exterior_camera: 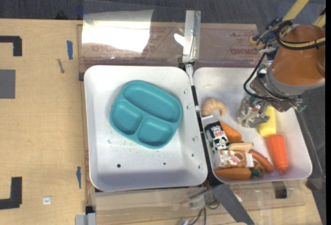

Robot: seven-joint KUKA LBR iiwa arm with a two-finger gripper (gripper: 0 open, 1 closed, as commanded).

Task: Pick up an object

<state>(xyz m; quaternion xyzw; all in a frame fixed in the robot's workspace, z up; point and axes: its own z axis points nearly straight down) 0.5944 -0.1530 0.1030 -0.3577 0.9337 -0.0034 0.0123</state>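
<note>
Hovering low in right bin (305, 167), tool (253, 114) just beside yellow piece (268, 124); fingers' state cannot tell, nothing seen held. Approach step. Next: centre over yellow piece or carrot (280, 152), descend, close.

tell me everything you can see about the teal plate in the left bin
The teal divided plastic plate is a rounded oblong tray with three compartments: one long one along its upper side and two smaller ones below. It looks smooth, matte and holds nothing. It lies flat and face up, turned at a slant, near the middle of the left shallow white bin. It rests on the bin's floor alone, with nothing else touching it.
</note>
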